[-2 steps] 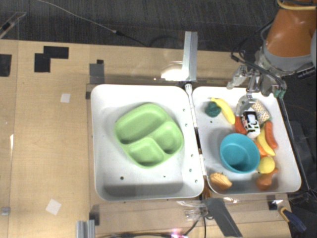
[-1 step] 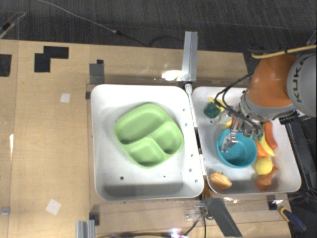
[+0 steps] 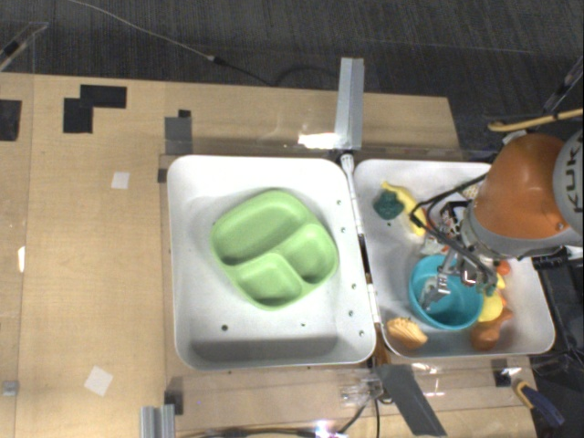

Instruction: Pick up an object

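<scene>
The right bin [image 3: 525, 340] holds a blue cup [image 3: 444, 301] near its front. My gripper [image 3: 449, 279] hangs over the cup's mouth, reaching down from the grey and orange arm. An orange-tan toy [image 3: 406, 332] lies at the bin's front left. A teal and yellow piece [image 3: 391, 203] sits at the back left. A yellow piece [image 3: 494, 309] and a brown piece [image 3: 485, 337] lie just right of the cup, partly hidden by the arm.
The left bin [image 3: 196, 336] carries a green divided tray [image 3: 273, 247] in its middle. A metal post [image 3: 350, 103] stands behind the wall between the bins. Cables run across the wrist above the right bin.
</scene>
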You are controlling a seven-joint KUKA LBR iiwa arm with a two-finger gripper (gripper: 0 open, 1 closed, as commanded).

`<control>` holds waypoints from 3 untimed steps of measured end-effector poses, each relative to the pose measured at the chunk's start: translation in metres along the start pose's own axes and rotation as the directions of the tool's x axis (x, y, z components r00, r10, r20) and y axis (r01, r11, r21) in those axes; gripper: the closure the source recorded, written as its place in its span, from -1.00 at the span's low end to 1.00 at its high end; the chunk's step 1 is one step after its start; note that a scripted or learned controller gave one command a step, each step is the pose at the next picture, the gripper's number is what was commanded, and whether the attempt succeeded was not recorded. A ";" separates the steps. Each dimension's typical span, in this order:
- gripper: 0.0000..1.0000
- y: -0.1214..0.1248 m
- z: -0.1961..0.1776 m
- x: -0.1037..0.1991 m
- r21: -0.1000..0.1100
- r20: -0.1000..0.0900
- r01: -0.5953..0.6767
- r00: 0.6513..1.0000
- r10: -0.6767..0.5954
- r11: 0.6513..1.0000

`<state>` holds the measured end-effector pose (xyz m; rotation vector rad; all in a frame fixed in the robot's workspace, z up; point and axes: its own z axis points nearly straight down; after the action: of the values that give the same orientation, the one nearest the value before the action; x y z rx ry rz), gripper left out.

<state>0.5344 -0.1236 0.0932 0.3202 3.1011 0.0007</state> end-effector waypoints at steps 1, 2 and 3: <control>-1.00 0.029 0.004 -0.087 0.000 -0.006 -0.033 0.999 0.033 0.999; -1.00 0.032 0.002 -0.012 0.000 -0.008 0.065 0.998 -0.065 0.998; -1.00 0.025 0.000 0.023 0.001 -0.001 0.062 0.998 -0.062 0.998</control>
<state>0.5169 -0.0942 0.0922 0.2232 3.1102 -0.0019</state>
